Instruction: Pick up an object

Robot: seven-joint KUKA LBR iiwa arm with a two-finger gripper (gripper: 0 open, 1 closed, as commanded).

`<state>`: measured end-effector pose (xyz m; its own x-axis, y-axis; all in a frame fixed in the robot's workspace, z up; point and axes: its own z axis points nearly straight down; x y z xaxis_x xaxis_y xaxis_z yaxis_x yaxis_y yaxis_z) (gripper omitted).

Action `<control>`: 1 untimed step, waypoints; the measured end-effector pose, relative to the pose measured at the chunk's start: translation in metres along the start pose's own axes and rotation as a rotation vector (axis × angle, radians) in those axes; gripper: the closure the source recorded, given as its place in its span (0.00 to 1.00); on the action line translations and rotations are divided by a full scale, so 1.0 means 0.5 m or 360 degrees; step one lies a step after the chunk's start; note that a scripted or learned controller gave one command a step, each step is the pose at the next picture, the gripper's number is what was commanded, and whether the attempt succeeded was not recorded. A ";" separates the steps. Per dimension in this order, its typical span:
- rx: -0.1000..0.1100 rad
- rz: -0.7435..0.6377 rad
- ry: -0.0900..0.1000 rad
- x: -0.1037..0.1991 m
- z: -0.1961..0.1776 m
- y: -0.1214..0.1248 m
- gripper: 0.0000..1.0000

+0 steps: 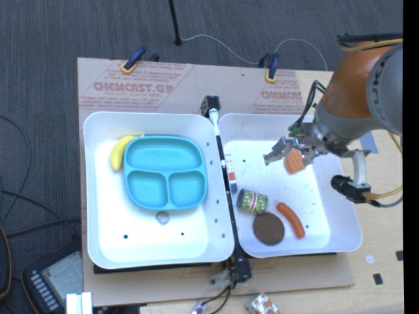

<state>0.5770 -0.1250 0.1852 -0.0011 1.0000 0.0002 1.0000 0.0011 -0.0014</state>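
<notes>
Your end effector hangs over the right bin, fingers closed on an orange piece whose top they hide. The arm runs off frame. The can label is too small to read. The desk board reads "CHEMCAST GP". A tray covers part of the banana.

I saw glossy white plastic bins, a smooth blue plastic tray, a matt brown printed cardboard sheet beneath, and rough grey carpet around
</notes>
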 end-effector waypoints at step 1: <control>-0.0011 0.0001 -0.0002 0.030 0.195 0.012 0.00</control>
<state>0.5830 -0.1099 0.0877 -0.0003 1.0000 -0.0013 1.0000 0.0003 0.0053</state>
